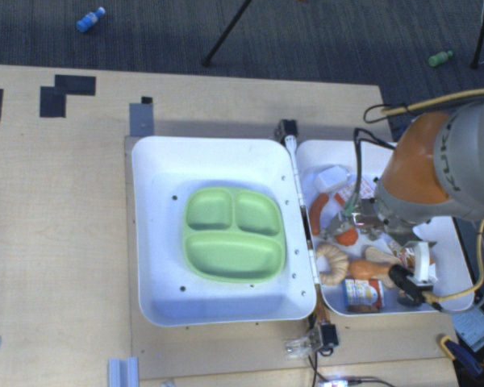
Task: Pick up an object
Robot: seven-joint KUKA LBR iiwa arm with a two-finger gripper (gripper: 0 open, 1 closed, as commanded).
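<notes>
The jaws hang low over the middle of the right bin, at the end of the grey arm with its orange band, which comes in from the right; the metal parts at the tip are tangled with the clutter beneath them, and I cannot tell how wide they stand or whether anything is caught between them. Nothing can be said to be held. The relation that matters is very short: the nearest candidates lie directly under and just below the tip in this view. A small red-orange piece sits right at the tip, seemingly touching it, and a pale twisted pretzel-like thing lies just toward the near wall of the bin, its long axis running roughly across the bin, left to right. Beside that, toward the near edge, a small can lies on its side, and a tan and orange piece rests between the can and the tip. An orange-red strip lies along the bin's left wall, and a whitish crumpled thing sits toward the far end. The left bin holds a green divided tray with three compartments, flat in its centre, well apart from the arm. Both bins rest side by side on the bench.
</notes>
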